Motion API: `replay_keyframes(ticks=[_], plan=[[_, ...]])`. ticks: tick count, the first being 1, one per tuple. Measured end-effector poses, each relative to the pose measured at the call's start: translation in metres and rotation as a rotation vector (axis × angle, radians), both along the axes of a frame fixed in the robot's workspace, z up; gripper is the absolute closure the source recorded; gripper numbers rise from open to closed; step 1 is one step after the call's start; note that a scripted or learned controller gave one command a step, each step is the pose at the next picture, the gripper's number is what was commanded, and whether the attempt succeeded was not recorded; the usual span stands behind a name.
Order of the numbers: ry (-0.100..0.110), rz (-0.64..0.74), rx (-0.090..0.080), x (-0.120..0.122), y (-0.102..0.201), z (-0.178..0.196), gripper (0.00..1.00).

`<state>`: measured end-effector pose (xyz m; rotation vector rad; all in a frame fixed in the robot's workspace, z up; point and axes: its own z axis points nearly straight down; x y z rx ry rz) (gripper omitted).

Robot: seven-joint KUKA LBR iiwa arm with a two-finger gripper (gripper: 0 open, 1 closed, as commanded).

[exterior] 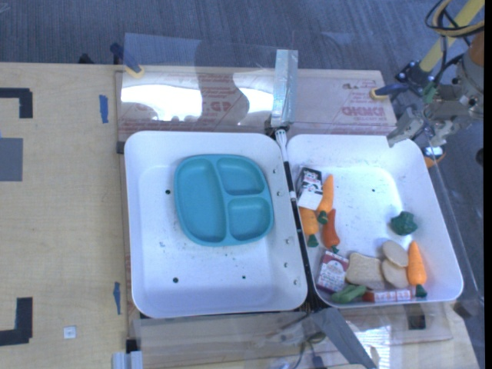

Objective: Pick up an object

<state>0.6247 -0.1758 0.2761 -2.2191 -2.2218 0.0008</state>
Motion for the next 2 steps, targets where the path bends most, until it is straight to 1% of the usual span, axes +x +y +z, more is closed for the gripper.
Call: replay_keyframes(ticks=[1,2], plan=[[0.012,-0.059,0.002,-0.032,0.036,-0.157,0.0],[-0.006,0.1,-0.001,-0.134,0.033,-0.189,0.0]])
